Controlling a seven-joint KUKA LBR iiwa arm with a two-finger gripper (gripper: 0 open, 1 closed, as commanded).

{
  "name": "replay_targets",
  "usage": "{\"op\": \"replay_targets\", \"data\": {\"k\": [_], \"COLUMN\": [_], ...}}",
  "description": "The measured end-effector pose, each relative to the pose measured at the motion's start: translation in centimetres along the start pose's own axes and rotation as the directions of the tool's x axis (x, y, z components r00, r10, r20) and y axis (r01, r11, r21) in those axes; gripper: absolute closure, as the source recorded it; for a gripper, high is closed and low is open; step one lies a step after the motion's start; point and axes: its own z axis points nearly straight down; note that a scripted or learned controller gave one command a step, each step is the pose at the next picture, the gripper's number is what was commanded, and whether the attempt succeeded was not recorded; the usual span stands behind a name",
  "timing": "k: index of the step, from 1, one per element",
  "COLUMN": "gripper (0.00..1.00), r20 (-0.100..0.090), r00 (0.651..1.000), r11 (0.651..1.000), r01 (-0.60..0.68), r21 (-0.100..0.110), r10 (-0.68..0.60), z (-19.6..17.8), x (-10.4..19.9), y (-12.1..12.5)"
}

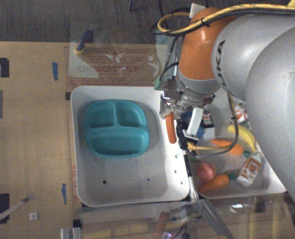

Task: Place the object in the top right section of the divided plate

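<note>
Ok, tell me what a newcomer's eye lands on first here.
The big grey arm with its orange band fills the upper right, its gripper over the seam between the bins by a slim orange-red sausage-like piece. A teal divided plastic plate lies in the left white bin; toy food crowds the right bin.

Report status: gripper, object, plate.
Gripper over left bin's right edge, orange hot dog hanging at it, grip unconfirmed. Teal divided plate sits left, sections bare. Path to plate open.
</note>
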Motion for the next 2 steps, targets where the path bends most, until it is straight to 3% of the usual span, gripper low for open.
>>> {"op": "replay_targets", "data": {"k": [1, 2], "gripper": [1.00, 0.00], "r20": [0.000, 0.000], "r00": [0.990, 0.990], "r11": [0.990, 0.990], "r01": [-0.143, -0.141], "r21": [0.000, 0.001], "r10": [0.143, 0.141], "z": [-0.86, -0.87], "x": [5.41, 5.58], "y": [6.20, 6.14]}}
